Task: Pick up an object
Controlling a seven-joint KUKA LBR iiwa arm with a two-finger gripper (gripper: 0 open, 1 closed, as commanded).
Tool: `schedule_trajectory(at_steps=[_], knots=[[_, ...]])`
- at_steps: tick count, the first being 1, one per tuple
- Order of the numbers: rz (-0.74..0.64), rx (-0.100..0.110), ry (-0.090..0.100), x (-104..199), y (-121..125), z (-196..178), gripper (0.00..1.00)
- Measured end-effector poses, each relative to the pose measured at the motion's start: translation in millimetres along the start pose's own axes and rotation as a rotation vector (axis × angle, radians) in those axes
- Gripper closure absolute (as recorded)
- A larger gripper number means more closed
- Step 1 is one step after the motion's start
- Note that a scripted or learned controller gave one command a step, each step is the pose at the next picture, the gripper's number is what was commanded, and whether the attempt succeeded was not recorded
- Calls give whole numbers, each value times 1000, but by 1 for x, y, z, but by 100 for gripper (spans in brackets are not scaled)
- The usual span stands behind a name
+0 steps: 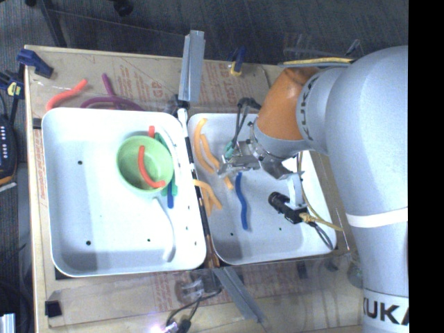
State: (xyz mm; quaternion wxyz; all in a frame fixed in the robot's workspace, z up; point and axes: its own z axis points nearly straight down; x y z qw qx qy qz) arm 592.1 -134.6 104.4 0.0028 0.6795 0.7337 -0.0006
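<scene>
Grey metal claw [232,161] hangs low over the right bin [316,245], toward its far-left part; whether it is open or closed cannot be told from this angle. Just beside the claw lies a blue strip [241,200], running toward the bin's near edge. Orange strips [202,148] lie along the bin's left wall, with another orange piece [208,194] lower down by the same wall. The arm [347,116] covers the bin's right side. In the left bin [90,207], a green bowl [144,161] sits near the far-right corner with a red curved strip [144,166] across it.
</scene>
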Motion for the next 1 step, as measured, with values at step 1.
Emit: schedule_trajectory(at_steps=[1], knots=[[-140, 4, 6, 54, 42, -89, 100]])
